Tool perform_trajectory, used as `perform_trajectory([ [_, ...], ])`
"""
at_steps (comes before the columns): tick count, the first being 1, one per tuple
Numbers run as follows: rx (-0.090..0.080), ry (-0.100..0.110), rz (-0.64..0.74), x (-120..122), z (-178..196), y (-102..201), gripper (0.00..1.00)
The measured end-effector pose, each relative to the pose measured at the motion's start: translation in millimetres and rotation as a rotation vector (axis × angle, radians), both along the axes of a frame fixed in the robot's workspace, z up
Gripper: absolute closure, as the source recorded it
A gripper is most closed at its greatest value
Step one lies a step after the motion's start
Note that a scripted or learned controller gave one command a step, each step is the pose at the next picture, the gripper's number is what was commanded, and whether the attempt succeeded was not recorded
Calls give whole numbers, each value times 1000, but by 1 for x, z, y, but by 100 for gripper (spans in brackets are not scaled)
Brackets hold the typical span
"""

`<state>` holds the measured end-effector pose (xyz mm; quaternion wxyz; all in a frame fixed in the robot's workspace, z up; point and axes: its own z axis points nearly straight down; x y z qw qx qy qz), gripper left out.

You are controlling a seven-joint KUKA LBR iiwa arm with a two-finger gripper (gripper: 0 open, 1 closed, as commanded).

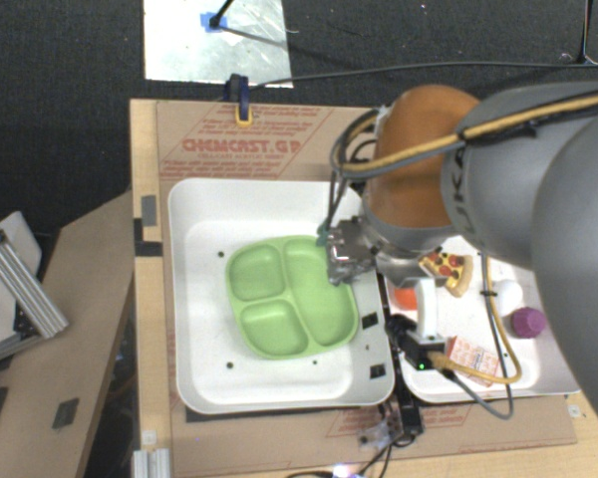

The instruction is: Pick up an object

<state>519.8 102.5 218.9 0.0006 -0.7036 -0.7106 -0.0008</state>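
Although the task names no single object, you can take the green divided plate (291, 297) as the nearest candidate: it lies flat in the left bin (194, 267), right of that bin's middle, with its long axis running from upper left to lower right and its three compartments facing up. Your gripper (341, 257) hangs over the plate's upper right rim, close to the wall shared by the two bins; whether it is released or clenched you cannot tell from this angle, and nothing shows between its tips. Above it the orange band (419, 157) and the grey arm (538, 177) cover much of the right bin (538, 376). In what you can see of that bin, a toy pizza slice (448, 269) lies near the wrist, a small purple object (526, 321) sits further right, and a printed packet (471, 357) rests toward the front. Cables (498, 337) loop across these items.
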Motion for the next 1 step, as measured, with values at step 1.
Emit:
perform_trajectory([
  [1,-1,-1,-6,1,0,-3,0],
])
